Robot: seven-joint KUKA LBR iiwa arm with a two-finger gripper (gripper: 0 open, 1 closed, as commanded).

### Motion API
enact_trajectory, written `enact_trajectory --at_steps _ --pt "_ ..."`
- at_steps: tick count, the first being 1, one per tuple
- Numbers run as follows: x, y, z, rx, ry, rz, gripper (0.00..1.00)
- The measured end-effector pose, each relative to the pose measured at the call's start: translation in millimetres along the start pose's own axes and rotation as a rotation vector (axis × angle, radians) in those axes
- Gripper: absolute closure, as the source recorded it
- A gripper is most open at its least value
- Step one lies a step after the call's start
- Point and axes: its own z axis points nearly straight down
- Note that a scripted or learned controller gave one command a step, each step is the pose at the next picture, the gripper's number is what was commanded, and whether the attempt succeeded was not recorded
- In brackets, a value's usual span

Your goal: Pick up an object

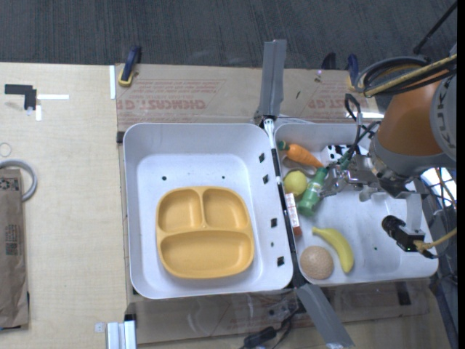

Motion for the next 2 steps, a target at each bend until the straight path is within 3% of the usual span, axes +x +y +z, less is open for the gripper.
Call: enact_trajectory --at_steps 1,2 --pt "-15 -12 -43 -0.004 -0.001 0.069 0.00" --pt "-6 -64 46 0.000 0.000 -0.016 0.00"
